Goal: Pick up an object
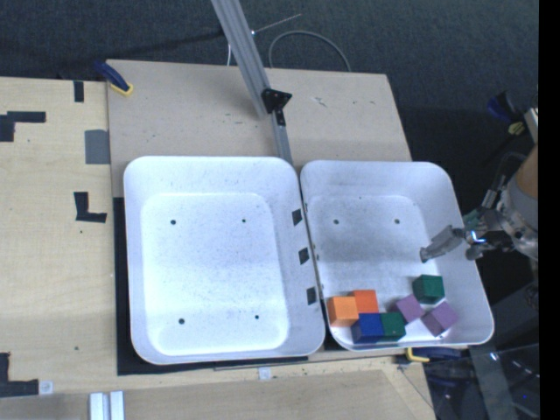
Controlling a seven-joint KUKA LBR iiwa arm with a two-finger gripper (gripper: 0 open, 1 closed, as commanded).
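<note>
Desk (219, 116): pale wooden board, lightly scuffed, with black tape marks and a grey patch near its left side. A blue-and-yellow clamp (115, 76) grips the far left corner of the upper board. A slanted grey metal pole (243, 40) with a black bracket crosses down to the far edge of the bins. A thin loop of white cable (306, 42) lies beyond the board on dark blue-grey carpet (420, 24).

Two shallow white plastic bins sit side by side, touching along their inner rims. Left bin (210, 252): speckled floor, four small dark dots.

Right bin (376, 217): holds small blocks, all bunched along the near wall. Two orange cubes (353, 305) sit at the left of the bunch, touching; a blue cube (369, 325) just in front of them; a dark green cube (393, 325) beside the blue one; a purple block (409, 307) next; a second purple block (439, 318) toward the near right corner; a second green cube (428, 288) just behind the purple ones.

Gripper (446, 241): grey, reaching in over the right bin's right rim, above and slightly behind the green cube at the right. How far the fingers stand apart: cannot tell. No block is seen between them.
</note>
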